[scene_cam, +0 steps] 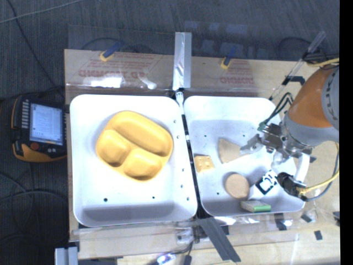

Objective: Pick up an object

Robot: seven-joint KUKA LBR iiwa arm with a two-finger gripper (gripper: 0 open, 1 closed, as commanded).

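My gripper (274, 148) hangs over the right side of the right bin (220, 112), below the grey wrist and orange band. To its left lies a tan wedge (227, 149). A small yellow cheese-like block (203, 163) sits by the bin's left wall. A round brown disc (237, 185) lies near the front, with a green block (255, 206) against the front wall. Just below the gripper there is a small black-and-white piece (266, 183). I see nothing held in the gripper.
The left bin (83, 203) holds a large lumpy yellow object (134, 144). A metal divider strip (182, 59) runs between the bins at the back. A handheld pendant (38, 127) lies off the bench to the left. Cables trail near the arm at right.
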